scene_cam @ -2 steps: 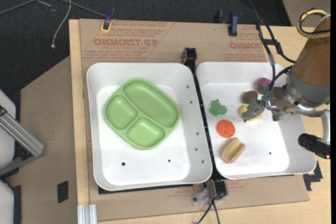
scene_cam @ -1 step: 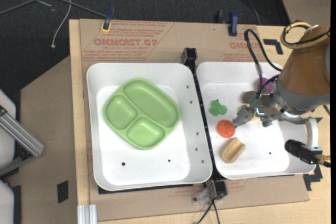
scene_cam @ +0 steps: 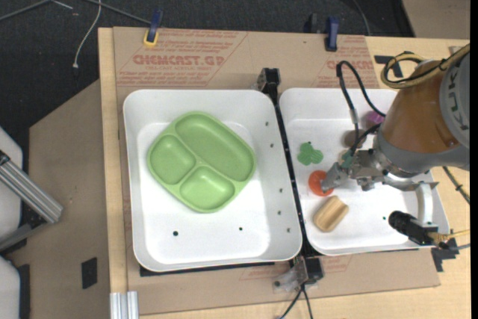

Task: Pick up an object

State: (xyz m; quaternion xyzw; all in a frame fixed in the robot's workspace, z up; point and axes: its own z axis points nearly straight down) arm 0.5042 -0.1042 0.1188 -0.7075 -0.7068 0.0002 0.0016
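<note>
From the overhead camera, the arm (scene_cam: pixel 422 116) leans in from the right over the right bin (scene_cam: pixel 295 104), its claw (scene_cam: pixel 345 169) low by the orange-red object (scene_cam: pixel 320 183). Whether the claw is clenched or released I cannot tell; the wrist hides it. Just beside the orange-red object lie a tan block (scene_cam: pixel 330 213) and a small green piece (scene_cam: pixel 309 155). The left bin (scene_cam: pixel 138 183) holds a green divided tray (scene_cam: pixel 200 160). This looks like the approach: next it must settle over one object and close.
</note>
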